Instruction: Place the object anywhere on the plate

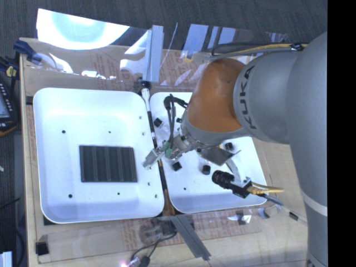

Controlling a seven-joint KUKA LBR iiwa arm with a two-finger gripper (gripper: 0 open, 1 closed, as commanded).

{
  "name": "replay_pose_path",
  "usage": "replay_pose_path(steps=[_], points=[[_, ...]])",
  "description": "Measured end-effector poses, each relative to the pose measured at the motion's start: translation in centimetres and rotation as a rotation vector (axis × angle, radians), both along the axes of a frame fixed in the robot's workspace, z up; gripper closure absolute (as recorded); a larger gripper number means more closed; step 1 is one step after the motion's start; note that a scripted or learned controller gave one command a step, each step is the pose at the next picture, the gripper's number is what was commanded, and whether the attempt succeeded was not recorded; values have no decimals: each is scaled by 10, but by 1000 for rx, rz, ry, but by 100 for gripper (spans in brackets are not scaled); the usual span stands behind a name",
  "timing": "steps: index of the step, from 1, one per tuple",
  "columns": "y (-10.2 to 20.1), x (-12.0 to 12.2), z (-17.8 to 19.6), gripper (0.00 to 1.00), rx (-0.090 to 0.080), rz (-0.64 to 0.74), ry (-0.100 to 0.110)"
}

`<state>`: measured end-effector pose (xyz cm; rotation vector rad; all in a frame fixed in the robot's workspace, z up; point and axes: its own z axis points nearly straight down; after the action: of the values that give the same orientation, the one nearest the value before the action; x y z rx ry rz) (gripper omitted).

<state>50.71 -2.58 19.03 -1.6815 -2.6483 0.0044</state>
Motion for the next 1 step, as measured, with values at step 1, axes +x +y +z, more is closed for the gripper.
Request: replay_pose_path(steps=[1], points=[[-1, 1, 10, 100, -1, 1, 1]])
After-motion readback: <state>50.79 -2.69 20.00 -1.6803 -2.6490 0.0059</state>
